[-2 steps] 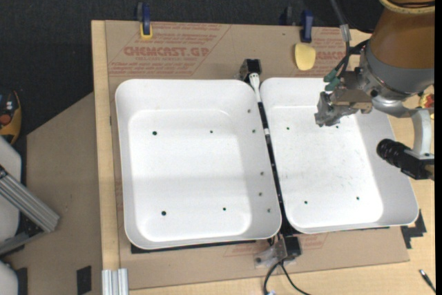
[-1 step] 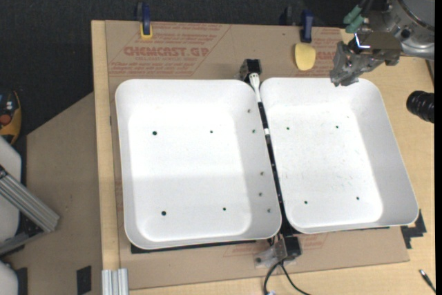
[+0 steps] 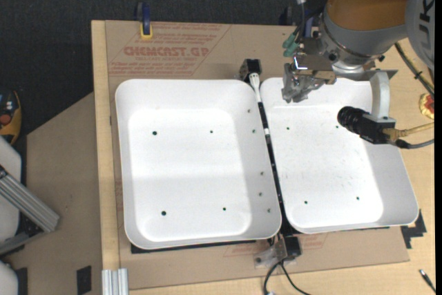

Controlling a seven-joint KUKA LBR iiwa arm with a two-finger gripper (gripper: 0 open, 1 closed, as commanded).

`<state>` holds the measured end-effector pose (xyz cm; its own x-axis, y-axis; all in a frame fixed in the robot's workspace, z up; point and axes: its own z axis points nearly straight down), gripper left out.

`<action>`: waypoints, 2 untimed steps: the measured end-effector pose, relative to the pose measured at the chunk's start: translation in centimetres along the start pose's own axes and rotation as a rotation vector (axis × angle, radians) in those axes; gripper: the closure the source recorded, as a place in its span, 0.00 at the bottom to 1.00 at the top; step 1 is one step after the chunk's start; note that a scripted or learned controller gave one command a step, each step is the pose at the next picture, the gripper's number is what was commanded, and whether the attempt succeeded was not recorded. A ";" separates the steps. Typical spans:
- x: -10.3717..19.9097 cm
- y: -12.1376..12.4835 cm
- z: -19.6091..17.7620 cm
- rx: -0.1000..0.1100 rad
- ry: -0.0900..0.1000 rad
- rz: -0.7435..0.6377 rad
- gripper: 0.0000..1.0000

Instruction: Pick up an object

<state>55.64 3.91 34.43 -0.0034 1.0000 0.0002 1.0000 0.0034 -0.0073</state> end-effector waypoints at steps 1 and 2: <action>2.7 3.6 7.8 0.000 0.000 0.001 1.00; 6.3 4.7 0.9 -0.014 0.001 0.000 1.00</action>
<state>60.27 10.20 33.54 -0.0033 1.0000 0.0010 1.0000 0.0033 0.0070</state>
